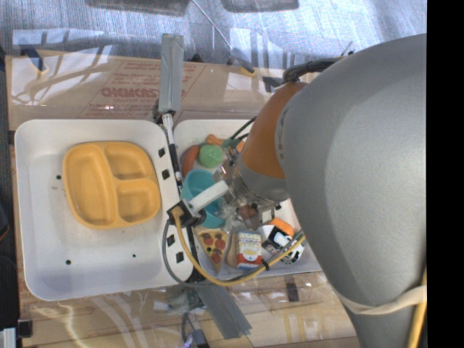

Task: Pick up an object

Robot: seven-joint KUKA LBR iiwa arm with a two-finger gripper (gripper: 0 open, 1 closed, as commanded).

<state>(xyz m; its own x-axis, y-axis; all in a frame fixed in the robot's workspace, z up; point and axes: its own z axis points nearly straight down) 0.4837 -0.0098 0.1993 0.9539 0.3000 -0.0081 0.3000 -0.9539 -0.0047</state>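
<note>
At the frame's lower middle the pizza slice (212, 246) and small carton (249, 250) lie in the right bin (190, 130), beyond them the teal cup (197, 186) under the gripper (235, 207), whose state I cannot tell, so a clean descent onto one uncrowded item seems wisest, with the yellow tray (110, 183) at left.

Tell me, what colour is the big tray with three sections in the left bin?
The tray is yellow, seen clearly in the camera view.

Bulky grey arm (362, 172), orange wrist band (264, 140), yellow cable (217, 278).
</note>
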